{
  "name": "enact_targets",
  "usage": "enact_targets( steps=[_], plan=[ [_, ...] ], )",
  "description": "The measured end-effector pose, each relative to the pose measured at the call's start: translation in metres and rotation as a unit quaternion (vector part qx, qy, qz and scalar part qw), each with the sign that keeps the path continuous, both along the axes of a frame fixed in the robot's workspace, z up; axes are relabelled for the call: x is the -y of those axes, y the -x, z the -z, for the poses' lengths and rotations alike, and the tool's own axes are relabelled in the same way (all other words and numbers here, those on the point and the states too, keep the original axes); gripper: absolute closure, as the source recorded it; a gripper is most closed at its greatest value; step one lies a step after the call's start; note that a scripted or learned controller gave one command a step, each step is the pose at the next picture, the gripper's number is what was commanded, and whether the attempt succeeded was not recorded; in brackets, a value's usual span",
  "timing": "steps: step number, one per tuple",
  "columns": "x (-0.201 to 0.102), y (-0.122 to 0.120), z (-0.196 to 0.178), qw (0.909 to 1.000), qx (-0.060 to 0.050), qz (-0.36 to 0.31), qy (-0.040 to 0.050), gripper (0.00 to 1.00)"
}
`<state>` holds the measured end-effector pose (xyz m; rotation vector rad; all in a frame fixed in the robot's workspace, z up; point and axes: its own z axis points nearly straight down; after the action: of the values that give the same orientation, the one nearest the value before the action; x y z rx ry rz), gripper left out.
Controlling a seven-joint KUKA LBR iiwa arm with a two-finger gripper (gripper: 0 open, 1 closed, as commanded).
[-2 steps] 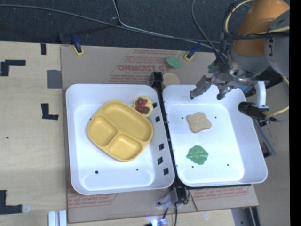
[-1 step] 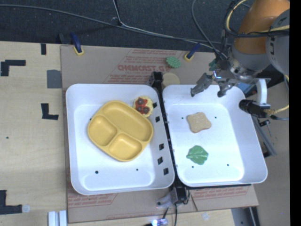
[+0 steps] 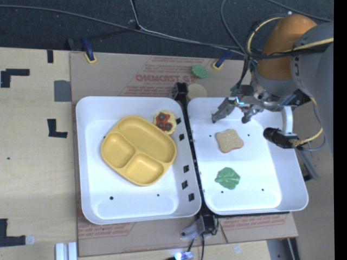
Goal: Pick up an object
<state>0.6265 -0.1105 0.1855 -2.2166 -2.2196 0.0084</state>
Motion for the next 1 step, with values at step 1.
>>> enact_targets(
  steps=[1],
  plan=[
    [-0.0093, 0.0074, 0.0550, 1.0000, 0.000, 0.000, -0.0003, 0.00]
  ],
)
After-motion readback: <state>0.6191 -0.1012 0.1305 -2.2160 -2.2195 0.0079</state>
